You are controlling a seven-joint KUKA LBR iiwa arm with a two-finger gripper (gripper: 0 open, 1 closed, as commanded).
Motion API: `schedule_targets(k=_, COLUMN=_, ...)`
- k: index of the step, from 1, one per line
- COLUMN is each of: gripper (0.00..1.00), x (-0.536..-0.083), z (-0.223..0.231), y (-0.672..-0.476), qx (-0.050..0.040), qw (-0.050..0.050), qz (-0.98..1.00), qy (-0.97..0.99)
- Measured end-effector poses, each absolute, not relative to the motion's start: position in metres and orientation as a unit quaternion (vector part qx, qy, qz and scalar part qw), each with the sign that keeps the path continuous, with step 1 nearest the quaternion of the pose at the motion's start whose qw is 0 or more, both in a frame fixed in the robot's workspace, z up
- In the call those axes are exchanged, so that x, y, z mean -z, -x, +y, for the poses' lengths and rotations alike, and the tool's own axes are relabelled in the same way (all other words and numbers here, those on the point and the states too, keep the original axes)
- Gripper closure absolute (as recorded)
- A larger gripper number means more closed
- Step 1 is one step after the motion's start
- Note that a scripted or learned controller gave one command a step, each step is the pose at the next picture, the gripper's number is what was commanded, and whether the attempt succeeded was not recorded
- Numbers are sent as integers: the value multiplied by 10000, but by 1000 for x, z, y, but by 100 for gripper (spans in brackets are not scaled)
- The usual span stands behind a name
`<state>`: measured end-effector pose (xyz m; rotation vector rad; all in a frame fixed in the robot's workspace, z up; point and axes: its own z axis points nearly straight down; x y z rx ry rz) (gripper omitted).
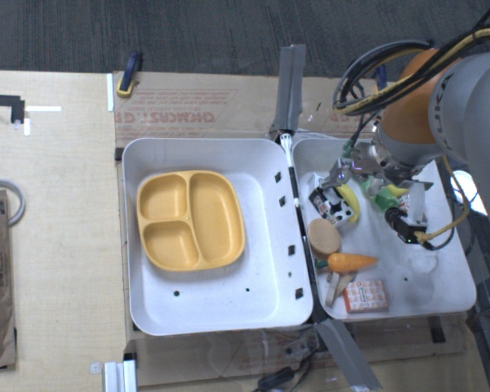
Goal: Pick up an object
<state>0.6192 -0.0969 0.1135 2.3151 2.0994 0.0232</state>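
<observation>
Across a pale bench, two shallow white bins sit side by side, their inner walls touching along a centre seam. The left bin (147,300) holds a yellow divided plate (191,219) with three compartments, lying in its upper left part; bare white floor runs along the bin's right side and bottom edge.

The right bin (441,288) is crowded on its left side. Near the seam lies a round tan ball (324,238), with an orange carrot (351,261) touching its lower right side and a small red and white box (365,296) just below that. Above the ball sits a cluttered heap, a yellow piece (348,199) and a black and white item (328,206), hard to tell apart. The lower right floor of this bin is open.

The grey arm (465,104), with its orange band and looping black cables, reaches in from the right and covers the bin's upper right corner. The gripper (367,170) hangs low over the heap; how far it is open, and whether it grips anything, cannot be told. A green object (389,195) shows partly beneath it.
</observation>
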Motion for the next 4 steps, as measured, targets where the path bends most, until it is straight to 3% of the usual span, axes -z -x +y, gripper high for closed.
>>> schedule_targets(k=1, gripper=0, x=-109, z=-100, y=-624, qx=-113, qw=121, qz=7379, qy=-6747)
schedule_targets(k=3, gripper=0, x=-107, z=-102, y=-640, qx=-59, qw=106, qz=8033, qy=-5955)
schedule_targets(k=4, gripper=0, x=-107, z=-108, y=-665, qx=-39, qw=64, qz=8539, qy=-5203)
